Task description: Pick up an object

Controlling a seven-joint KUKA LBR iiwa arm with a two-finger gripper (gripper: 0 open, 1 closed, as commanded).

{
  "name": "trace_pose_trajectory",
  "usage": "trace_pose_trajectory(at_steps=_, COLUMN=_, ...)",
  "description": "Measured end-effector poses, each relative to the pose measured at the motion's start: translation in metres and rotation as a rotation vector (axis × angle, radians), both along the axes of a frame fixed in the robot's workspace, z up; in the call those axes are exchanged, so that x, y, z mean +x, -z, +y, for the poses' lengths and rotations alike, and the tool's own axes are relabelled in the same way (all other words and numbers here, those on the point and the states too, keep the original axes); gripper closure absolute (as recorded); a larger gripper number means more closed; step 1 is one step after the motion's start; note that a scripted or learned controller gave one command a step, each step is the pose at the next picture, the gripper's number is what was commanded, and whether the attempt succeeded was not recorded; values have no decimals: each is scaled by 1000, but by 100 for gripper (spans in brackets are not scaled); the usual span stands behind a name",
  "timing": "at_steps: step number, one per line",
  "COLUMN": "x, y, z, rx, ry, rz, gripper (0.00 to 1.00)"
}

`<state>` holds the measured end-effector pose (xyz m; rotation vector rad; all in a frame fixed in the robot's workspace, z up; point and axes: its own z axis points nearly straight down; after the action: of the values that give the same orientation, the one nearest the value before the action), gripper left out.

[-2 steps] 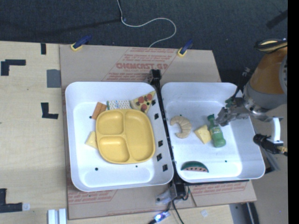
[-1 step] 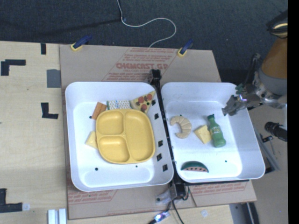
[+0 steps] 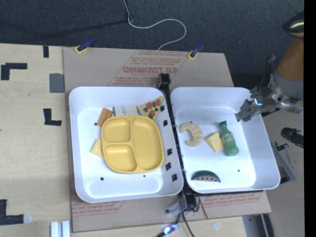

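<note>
hovering at the right bin's (image 3: 256, 137) far right rim, arm (image 3: 291, 68) reaching in.
jaws: can't tell if they're released or clenched. green bottle (image 3: 228, 138) lies in that bin, touching the cheese wedge (image 3: 214, 142), croissant (image 3: 191, 133) beside, watermelon slice (image 3: 206, 177) nearer the front.

Two white bins side by side, left bin (image 3: 79, 147), right bin (image 3: 261, 172), on a cardboard sheet (image 3: 143, 68), blue clips at its 11 o'clock (image 3: 86, 45) and 1 o'clock (image 3: 196, 49) corners, white cable (image 3: 153, 22) looping at 12 o'clock.
</note>
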<state>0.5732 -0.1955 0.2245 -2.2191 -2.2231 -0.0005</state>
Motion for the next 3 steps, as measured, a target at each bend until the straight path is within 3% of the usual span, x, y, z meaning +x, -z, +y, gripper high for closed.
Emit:
trace_pose_trajectory(at_steps=2, x=2, y=-16, z=104, rx=2, ry=-6, rz=0, gripper=100)
trace_pose_trajectory(at_steps=3, x=-3, y=-2, z=162, rx=0, ry=-5, rz=3, gripper=100)
